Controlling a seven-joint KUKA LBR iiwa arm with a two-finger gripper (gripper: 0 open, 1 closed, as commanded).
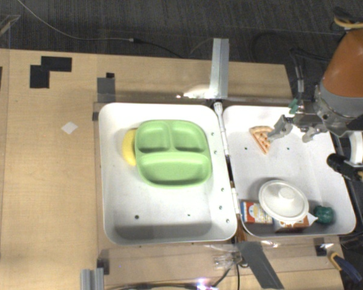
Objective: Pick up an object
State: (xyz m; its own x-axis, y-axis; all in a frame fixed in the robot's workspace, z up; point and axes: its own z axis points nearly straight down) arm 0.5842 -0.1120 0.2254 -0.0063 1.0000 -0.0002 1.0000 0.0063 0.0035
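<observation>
Nearest candidate is the pizza-slice toy (261, 138), lying flat in the upper left part of the right bin (339, 180), long axis running diagonally from upper left to lower right, tip pointing down-right. My gripper (296, 127) sits just right of it and a touch higher in frame, fingers spread apart, nothing between them. So the slice lies to the left and slightly down from my jaws, close by; I judge a short shift left plus a drop would put me over it, and wrist turn to close across the narrow width. Other picks in the same bin: white lidded bowl (282, 199) at lower middle, a red carton (257, 213) partly under it, teal small object (323, 214) at lower right. Left bin (115, 180) holds a green divided tray (171, 151) with a yellow thing (128, 148) at its left edge, well apart from me.
</observation>
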